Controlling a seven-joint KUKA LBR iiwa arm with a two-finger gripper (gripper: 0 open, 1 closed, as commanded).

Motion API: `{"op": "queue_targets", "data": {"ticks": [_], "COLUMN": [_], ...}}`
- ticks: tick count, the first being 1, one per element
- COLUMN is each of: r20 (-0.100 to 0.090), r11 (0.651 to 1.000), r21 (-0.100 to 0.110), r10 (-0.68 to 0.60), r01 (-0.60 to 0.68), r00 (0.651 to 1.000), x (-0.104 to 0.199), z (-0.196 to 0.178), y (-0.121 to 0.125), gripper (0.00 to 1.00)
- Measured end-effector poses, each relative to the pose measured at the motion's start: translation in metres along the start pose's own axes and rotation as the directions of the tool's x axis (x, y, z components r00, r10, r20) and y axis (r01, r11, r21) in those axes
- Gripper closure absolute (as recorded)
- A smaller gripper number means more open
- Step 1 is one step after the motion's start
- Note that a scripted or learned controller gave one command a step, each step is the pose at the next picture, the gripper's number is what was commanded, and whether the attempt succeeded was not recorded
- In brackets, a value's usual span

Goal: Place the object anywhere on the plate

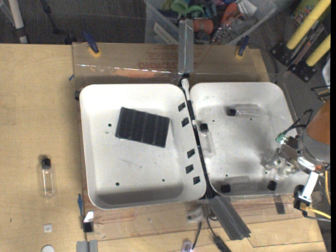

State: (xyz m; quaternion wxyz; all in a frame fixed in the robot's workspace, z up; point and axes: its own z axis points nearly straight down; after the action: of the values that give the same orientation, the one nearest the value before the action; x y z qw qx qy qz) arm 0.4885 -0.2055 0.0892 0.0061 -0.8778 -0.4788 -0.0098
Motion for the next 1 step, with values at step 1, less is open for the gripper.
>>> {"op": "queue_targets", "data": {"ticks": [1], "r20": [0.003], "r11": [0.974], "r21": [-0.008], "r10": [0.228], "r01": [-0.228], "r00": [0.974], "x": [0.0048], "z": [-0.0002], "y": [-0.0039], "gripper": [1.00]}}
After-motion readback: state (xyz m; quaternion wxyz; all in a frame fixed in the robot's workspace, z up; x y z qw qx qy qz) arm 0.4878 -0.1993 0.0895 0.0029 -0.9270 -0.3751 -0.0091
